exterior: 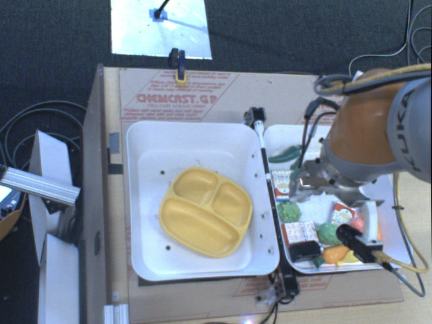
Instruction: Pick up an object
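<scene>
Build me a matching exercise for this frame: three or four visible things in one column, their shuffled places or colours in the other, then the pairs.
Things:
1. divided tray
2. broccoli piece
3. black clamp
4. orange toy

Descriptions:
A. at the bench's far edge
B. yellow, lying in the left bin
C. at the right bin's near edge
D. green, in the right bin beside the divider

Pairs: 1-B, 2-D, 3-A, 4-C

Arm [378,127] covers most of right bin [283,137] interior; gripper fingers hidden under wrist, state unreadable. Bin's right rim hidden behind arm. Small packets [300,231] near the front: labels too small to read. Arm cut off by right edge.
</scene>
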Motion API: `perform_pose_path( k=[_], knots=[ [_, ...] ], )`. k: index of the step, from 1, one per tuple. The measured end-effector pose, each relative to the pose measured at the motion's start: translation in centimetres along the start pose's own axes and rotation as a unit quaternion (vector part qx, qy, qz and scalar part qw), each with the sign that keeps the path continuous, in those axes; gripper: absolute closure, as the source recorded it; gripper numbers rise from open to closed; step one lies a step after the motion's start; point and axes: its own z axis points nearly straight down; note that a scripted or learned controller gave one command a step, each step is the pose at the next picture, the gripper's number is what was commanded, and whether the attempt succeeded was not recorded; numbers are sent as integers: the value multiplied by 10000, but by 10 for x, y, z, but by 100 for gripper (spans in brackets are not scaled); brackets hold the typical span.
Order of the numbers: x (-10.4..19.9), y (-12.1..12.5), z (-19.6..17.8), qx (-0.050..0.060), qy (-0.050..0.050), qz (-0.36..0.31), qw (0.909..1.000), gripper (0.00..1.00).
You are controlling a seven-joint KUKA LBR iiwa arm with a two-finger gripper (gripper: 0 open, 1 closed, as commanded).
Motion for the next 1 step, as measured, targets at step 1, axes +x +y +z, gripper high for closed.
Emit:
perform_pose_path(
  k=[1],
  knots=[
    [66,18,54,17,4,-7,10000,100]
  ],
)
